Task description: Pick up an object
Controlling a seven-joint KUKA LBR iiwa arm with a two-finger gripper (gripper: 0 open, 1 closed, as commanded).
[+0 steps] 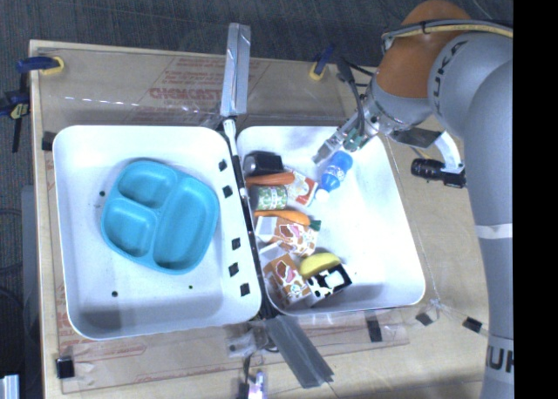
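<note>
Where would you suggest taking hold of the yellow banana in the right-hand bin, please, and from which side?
Probably across the middle of the yellow banana, coming straight down from above. It lies flat on top of the pile, its curved length running left to right, so its narrow width suits two fingers. The black-and-white box crowds its near side.

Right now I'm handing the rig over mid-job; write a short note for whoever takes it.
Gripper: over the right bin, at the top of a blue bottle; whether it grips it is unclear.
Things: a pile of small items along the right bin's left wall; a blue divided tray in the left bin.
Done: a pick is not confirmed.
Left: confirm the grasp and lift.
</note>
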